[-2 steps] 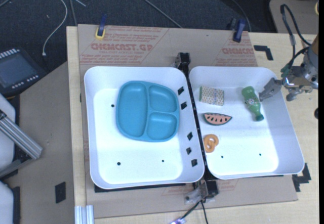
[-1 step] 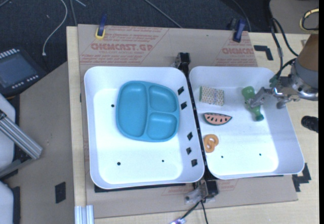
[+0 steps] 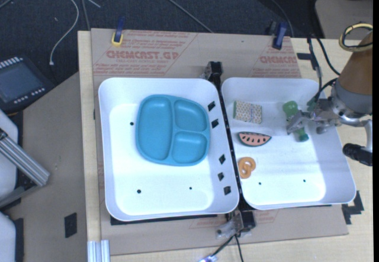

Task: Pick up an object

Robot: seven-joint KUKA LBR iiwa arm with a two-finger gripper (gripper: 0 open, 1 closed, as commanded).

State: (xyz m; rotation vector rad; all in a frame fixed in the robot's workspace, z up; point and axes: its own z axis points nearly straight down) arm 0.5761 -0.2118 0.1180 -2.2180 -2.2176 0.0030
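The right bin (image 3: 331, 187) holds a speckled square pad (image 3: 247, 112), a watermelon slice (image 3: 254, 138), an orange pretzel-like ring (image 3: 247, 165) and a green object (image 3: 289, 107). My gripper (image 3: 303, 125) is low over the bin's upper right area, just right of and below the green object. A small teal-green bit (image 3: 303, 135) shows under the gripper; whether it is held I cannot tell. The grey arm with its orange band (image 3: 358, 77) comes in from the right.
The left bin (image 3: 118, 184) carries a blue divided plate (image 3: 173, 129). A black divider with clips (image 3: 220, 148) runs between the bins. Cables (image 3: 320, 60) trail at the right near the arm. The right bin's lower half is bare white floor.
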